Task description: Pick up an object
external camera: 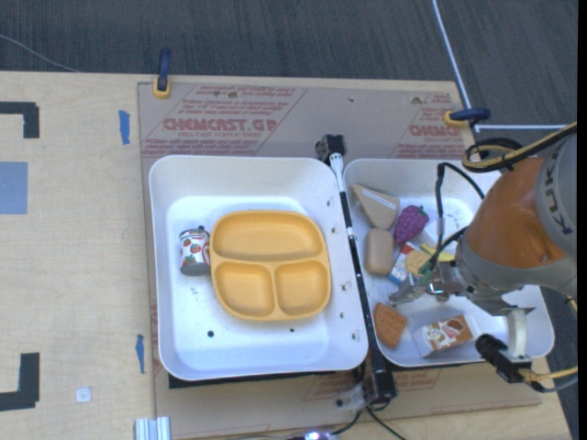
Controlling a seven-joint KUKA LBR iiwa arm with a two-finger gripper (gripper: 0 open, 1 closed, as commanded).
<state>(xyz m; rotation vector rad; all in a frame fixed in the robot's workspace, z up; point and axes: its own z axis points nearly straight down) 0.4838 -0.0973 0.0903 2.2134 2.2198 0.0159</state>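
My gripper (pixel 410 291) hangs low in the right bin (pixel 541 330), reaching in from the right under the orange wrist band. It sits amid a cluster of small items: a beige oblong piece (pixel 378 250) to its upper left, a purple grape bunch (pixel 411 222), a yellow piece (pixel 420 261) and a blue bit (pixel 399 270) just above it. A brown waffle-like cookie (pixel 390 324) lies just below it. A small printed carton (pixel 444 334) lies to the lower right. A tan wedge (pixel 375 205) rests at the bin's back.
The left bin (pixel 174 246) holds a yellow divided plate (pixel 271 264) and a small red-and-white can (pixel 193 249) beside it. A black divider (pixel 350 246) runs between the bins. Cables (pixel 486 154) loop above the arm.
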